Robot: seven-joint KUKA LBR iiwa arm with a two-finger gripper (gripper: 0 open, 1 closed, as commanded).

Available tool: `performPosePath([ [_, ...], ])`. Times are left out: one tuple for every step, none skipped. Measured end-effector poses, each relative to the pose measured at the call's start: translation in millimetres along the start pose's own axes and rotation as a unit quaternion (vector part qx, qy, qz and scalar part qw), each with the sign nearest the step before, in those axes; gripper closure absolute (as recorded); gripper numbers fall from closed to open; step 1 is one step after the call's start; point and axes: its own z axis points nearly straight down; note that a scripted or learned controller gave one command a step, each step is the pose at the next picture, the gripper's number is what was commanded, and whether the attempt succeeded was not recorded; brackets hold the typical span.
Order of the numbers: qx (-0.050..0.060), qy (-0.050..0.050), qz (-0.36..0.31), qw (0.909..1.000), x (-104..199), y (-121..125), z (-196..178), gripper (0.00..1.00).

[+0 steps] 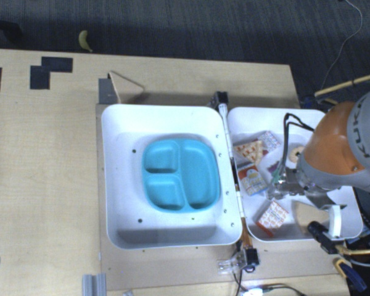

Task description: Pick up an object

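The right bin [246,121] holds several small packets: a clear-wrapped red and white one [249,150] near its left wall, a silvery one [270,141] behind it, a pale one [253,181] in the middle and a red and white one [273,215] at the front. The arm's orange band [330,144] and grey wrist [324,176] hang over the bin's right half. My gripper [276,187] reaches down among the packets, just right of the pale one and above the front one. Its fingertips are too small and blurred to read. Nothing is seen lifted.
The left bin [120,134] holds a blue three-compartment tray [180,173]. A ridge [230,159] divides the two bins. Cables and connectors [246,261] lie at the front edge. Black tape marks [49,71] sit on the wooden bench at the far left.
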Motion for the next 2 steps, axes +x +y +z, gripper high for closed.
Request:
performPosePath([
  [0.0, 0.0, 0.0, 1.0, 0, 0, 0, 0.0],
  [-0.001, 0.0, -0.001, 1.0, 1, 2, -10, 1.0],
])
